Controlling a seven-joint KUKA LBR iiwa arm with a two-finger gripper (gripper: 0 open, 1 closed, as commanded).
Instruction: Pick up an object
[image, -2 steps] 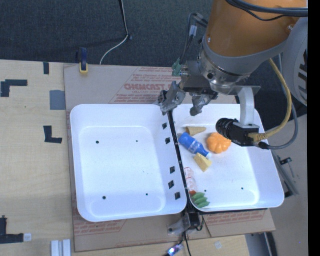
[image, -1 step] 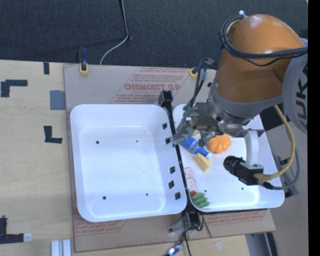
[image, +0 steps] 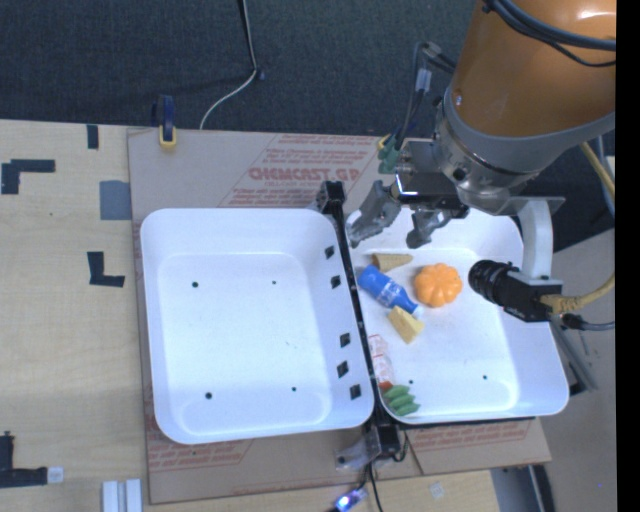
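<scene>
My gripper (image: 396, 226) hangs above the back left part of the right bin (image: 500, 385), fingers spread open with nothing between them. Just below it lie a tan wedge (image: 392, 262), a blue bottle-shaped toy (image: 386, 290) and a yellow block (image: 405, 324). An orange pumpkin-like object (image: 438, 284) sits a little to the right. Near the bin's front left corner lie a green leafy item (image: 400, 400) and a small pale wrapped item (image: 378, 352).
The left bin (image: 240, 330) sits beside the right one, split by a black-clipped divider (image: 345, 300). A black cylinder camera mount (image: 505, 285) juts over the right bin's right side. A cable (image: 235, 90) trails at the back.
</scene>
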